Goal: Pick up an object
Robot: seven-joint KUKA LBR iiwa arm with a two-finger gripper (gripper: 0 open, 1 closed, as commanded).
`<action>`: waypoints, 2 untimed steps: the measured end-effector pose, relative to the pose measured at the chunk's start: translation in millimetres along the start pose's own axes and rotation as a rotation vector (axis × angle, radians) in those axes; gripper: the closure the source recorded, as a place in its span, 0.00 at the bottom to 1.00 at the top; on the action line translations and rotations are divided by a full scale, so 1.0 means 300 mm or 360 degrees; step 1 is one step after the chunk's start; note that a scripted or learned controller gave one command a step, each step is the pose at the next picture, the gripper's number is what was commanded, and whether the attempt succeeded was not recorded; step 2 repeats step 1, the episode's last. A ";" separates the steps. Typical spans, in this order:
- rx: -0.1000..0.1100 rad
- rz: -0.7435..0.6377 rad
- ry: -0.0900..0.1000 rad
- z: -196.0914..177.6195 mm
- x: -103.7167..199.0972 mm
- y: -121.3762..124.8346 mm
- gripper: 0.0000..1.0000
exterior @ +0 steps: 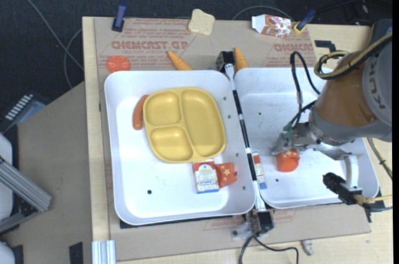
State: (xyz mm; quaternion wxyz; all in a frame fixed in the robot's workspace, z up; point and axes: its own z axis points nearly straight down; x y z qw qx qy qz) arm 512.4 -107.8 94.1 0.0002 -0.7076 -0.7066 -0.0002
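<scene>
Orange tomato-like object point(287, 161) lies near the front of the right bin point(274, 94), just beside the gripper point(287, 143), so centre over it before lifting; whether the jaws grip it I cannot tell.

- The one camera sits high above the bench point(187, 38) and looks down at a slant, its far side toward the top of the frame
- It stands far enough back to take in both white bins, the left bin point(124, 181) and the right bin point(268, 100) beside it, plus dark floor beyond the bench
- The arm point(352, 100) comes in from the right of the right bin, partly cut by the frame edge
</scene>
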 end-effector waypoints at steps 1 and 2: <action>-0.0005 -0.0006 0.0000 -0.305 0.170 0.195 1.00; -0.0005 -0.0006 0.0000 -0.305 0.170 0.195 1.00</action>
